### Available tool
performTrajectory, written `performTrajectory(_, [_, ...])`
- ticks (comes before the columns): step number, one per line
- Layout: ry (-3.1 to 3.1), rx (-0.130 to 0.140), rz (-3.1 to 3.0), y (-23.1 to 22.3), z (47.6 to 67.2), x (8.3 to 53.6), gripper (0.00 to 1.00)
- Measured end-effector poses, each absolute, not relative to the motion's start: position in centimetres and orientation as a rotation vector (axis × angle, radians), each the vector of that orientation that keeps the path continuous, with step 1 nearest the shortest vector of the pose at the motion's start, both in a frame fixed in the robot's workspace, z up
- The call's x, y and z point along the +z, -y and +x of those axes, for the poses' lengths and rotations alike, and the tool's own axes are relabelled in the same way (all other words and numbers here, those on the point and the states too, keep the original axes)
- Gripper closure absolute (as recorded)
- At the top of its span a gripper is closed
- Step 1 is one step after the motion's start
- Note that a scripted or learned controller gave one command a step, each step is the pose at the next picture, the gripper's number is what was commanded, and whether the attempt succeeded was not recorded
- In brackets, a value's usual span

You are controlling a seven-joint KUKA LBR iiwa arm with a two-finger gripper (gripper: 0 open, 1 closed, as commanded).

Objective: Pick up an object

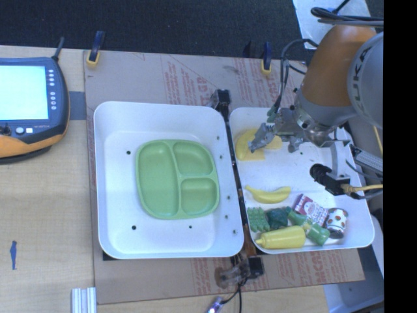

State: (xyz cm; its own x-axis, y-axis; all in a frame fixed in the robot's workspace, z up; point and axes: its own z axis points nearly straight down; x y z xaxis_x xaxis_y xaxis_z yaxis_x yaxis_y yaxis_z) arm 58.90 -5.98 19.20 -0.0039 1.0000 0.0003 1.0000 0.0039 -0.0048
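Note:
My gripper [277,140] hangs over the far left part of the right bin [365,243], open, with nothing between its fingers. One finger [260,137] overlaps a flat yellow object [246,147] lying by the bin's left wall. I cannot tell whether it touches the object. Nearer the front lie a yellow banana [268,193], a green leafy toy [259,219], a dark green piece [280,216], a yellow bottle-like item [281,238], a green piece [317,234], a red and white packet [310,209] and a small round can [336,220].
The left bin [104,175] holds a green divided plate [176,178]. A tablet-like pendant [29,103] rests on the bench at far left. A narrow ridge between the two bins runs close to the yellow object.

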Motion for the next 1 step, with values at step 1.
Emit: performTrajectory(1, [2.221, 0.007, -2.217, 13.42, 63.88, 11.25, 0.00])
